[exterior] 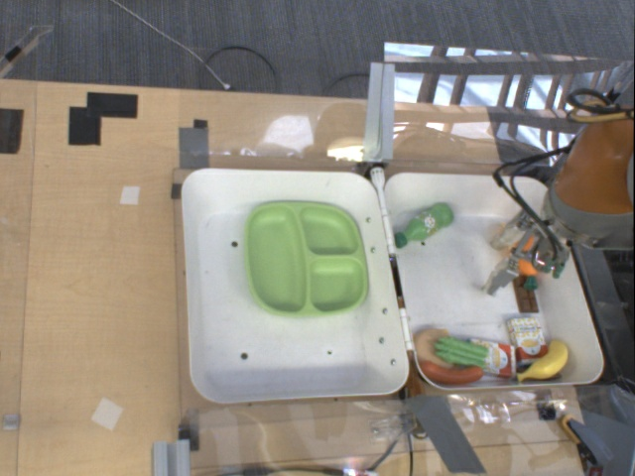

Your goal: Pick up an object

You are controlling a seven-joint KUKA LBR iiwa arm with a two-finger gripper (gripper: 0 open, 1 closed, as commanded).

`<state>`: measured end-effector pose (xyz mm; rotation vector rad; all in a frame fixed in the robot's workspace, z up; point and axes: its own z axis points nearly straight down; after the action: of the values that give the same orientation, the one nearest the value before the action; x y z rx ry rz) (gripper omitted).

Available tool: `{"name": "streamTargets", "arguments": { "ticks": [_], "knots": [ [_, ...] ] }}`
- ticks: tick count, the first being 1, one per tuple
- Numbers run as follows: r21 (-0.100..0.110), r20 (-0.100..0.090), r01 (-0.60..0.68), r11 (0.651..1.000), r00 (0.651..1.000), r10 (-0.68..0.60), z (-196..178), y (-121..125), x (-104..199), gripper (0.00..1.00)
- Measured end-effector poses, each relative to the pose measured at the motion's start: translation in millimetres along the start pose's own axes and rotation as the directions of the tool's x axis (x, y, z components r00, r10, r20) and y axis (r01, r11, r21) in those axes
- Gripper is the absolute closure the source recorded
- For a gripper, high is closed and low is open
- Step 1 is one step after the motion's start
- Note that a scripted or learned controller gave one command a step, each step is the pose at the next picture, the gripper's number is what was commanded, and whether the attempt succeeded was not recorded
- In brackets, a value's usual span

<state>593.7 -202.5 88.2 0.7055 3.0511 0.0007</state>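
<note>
Left bin (213,365) holds a green tray (304,258). Right bin (580,335): bottle (425,224) at far edge, food (491,353) along near edge; gripper (518,264) open.

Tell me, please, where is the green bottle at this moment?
The green bottle lies on its side in the right bin, at the far left corner, close to the wall shared with the left bin that holds the green plate.

No text can be read — the printing on the small carton (525,333) and green bottle (425,225) is too blurred.
</note>
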Motion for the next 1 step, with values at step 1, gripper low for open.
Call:
{"name": "streamTargets", "arguments": {
  "ticks": [1],
  "knots": [
    [-0.002,0.001,-0.109,0.994,0.994,0.109,-0.2,45.7,7.1,0.00]
  ]
}}
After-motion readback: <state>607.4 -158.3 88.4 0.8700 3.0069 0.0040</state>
